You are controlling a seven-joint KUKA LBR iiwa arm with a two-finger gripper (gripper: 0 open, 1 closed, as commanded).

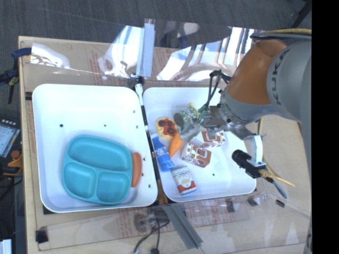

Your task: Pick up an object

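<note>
The gripper (pixel 192 121) is down in the right bin (pixel 233 187), near its far edge among the small toy foods (pixel 175 134); whether it is open I cannot tell. A blue divided plate (pixel 98 169) lies in the left bin (pixel 53 99).

a robotics lab: white bins (pixel 47 97) on a bench (pixel 69 62), office carpet (pixel 79 4).

Arm (pixel 275 78) cut by right edge; end effector (pixel 193 121) fingers indistinct.
</note>
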